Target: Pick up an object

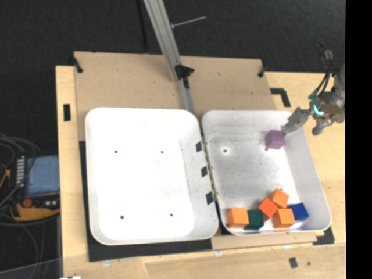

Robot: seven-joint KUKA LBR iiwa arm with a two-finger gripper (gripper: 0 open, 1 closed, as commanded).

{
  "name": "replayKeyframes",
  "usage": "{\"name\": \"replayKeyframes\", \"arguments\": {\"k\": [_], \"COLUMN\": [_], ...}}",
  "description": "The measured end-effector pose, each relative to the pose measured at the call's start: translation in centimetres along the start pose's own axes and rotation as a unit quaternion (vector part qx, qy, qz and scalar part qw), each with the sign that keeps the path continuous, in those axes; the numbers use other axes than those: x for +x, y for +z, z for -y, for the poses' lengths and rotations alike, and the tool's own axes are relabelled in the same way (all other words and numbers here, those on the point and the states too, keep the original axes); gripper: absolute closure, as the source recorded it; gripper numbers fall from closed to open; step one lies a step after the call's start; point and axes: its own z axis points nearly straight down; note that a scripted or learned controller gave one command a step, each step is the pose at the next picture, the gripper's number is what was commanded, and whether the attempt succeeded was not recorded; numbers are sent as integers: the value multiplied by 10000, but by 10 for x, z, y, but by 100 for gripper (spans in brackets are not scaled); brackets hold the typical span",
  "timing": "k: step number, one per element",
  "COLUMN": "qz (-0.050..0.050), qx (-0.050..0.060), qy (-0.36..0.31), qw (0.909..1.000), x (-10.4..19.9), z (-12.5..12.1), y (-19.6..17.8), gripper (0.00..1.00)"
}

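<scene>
- Dark floor around a pale wooden bench (145, 80); cables and a blue box (43, 176) off its left edge; a grey metal rail (165, 34) slants down from the top toward the seam between the bins.
- Left bin (96, 156): bare white floor with a few small dark dots.
- Right bin (232, 173): purple block (275, 139) alone near the upper right; well apart along the near wall, a cluster of orange blocks (268, 208), a dark green block (255, 218) and a blue block (299, 211).
- Gripper (306, 122) at the right bin's upper right rim, two fingers splayed apart with nothing between them; the left fingertip (292, 124) sits just beside the purple block.
- Wrist enters from the right edge, tilted toward the bin.
- Judged step: approach, nothing grasped yet. Next move likely calls for shifting left and down so the fingers straddle the purple block, then closing.
</scene>
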Motion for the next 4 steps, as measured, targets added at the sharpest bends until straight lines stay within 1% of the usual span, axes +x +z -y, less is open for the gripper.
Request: {"name": "replayKeyframes", "arguments": {"k": [1, 2, 3, 4], "qz": [10, 12, 13, 14], "qx": [-17, 14, 8, 10], "qy": [-7, 21, 30, 33], "qw": [10000, 10000, 10000, 10000], "x": [0, -3, -4, -5], "z": [-1, 0, -9, -9], "y": [-2, 61, 115, 178], "gripper": [0, 0, 0, 0]}}
